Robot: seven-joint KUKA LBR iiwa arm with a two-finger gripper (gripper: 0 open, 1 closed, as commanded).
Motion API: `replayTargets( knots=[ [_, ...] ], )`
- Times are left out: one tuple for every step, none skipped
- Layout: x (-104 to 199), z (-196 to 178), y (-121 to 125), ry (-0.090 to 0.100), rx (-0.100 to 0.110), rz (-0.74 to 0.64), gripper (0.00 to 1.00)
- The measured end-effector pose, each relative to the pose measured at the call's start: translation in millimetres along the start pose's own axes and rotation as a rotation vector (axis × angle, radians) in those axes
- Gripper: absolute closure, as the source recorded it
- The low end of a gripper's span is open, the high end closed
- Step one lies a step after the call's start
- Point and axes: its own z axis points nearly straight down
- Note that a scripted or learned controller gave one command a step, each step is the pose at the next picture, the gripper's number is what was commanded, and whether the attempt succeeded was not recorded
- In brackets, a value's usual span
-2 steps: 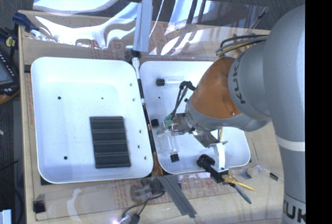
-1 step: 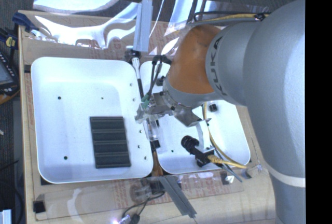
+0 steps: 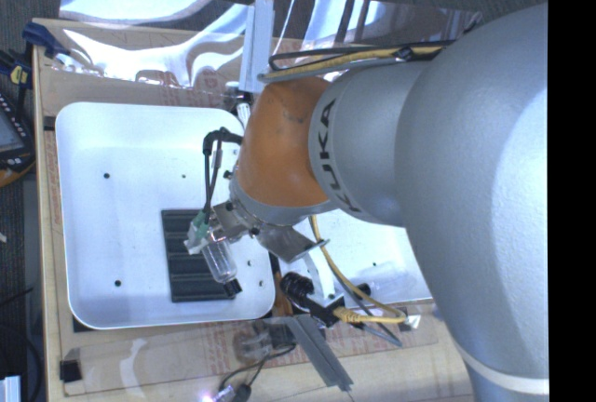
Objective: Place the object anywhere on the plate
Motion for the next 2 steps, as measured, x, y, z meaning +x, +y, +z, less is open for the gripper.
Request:
replayTargets(
  knots=[
    [57.8,100.4,18.0,0.000,0.001,-0.296,1.00],
    [-27.5,-1.6,-6.9,-0.005,-0.005,-0.641,1.00]
  ],
)
